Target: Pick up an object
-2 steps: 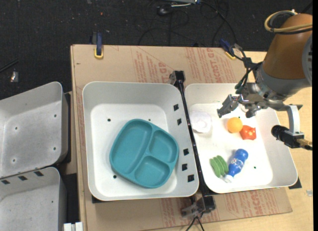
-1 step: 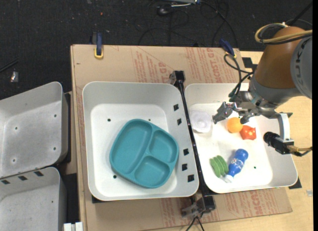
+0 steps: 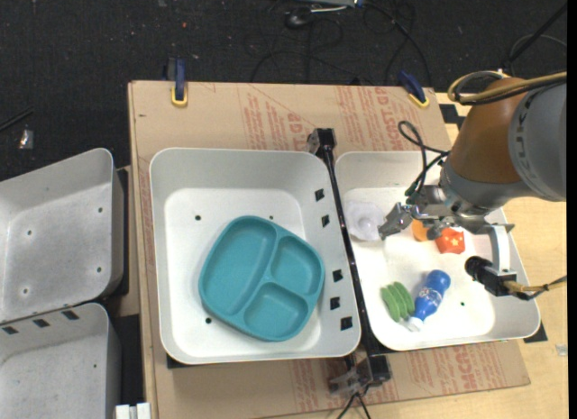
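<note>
Green and ribbed, a small flat piece lies nearest, toward the lower edge of the right bin. Just beside it on its right is a blue and white toy, lying tilted with its white end pointing to the lower left. In the left bin a teal divided plate sits flat, turned at a slant, with three compartments facing up.

Higher in the frame, in the middle of the right bin, an orange and red object rests on the white floor. The gripper hangs low just to its left, at the end of the grey arm that enters from the right of the frame with its orange band above the wrist. Whether the gripper is spread or pressed together cannot be told, and nothing is seen held in it. Close to the gripper's left a clear, pale cup-like thing lies near the bin's left wall.

Both bins sit on a cardboard sheet, held at its far edge by two blue clamps.
</note>
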`<state>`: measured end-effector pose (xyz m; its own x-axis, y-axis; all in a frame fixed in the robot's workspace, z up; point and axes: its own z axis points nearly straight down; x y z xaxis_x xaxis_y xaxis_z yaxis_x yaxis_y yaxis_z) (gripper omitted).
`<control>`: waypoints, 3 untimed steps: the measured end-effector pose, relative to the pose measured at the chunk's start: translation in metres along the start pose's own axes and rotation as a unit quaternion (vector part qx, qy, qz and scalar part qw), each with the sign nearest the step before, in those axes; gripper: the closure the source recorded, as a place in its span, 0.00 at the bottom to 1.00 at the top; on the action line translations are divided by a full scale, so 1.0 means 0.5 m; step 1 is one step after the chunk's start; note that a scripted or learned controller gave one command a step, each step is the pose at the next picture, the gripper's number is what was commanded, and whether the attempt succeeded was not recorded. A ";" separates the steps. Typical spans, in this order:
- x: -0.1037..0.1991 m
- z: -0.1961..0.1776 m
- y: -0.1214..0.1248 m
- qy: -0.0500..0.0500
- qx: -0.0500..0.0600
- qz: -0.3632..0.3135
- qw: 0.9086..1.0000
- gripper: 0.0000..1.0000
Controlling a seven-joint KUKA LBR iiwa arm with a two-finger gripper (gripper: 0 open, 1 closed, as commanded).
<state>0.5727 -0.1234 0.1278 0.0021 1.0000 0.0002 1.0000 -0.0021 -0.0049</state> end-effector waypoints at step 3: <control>-0.007 -0.068 0.020 -0.001 -0.006 -0.002 1.000 1.00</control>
<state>0.5828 -0.1268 0.1616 -0.0024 1.0000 -0.0017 1.0000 0.0024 0.0064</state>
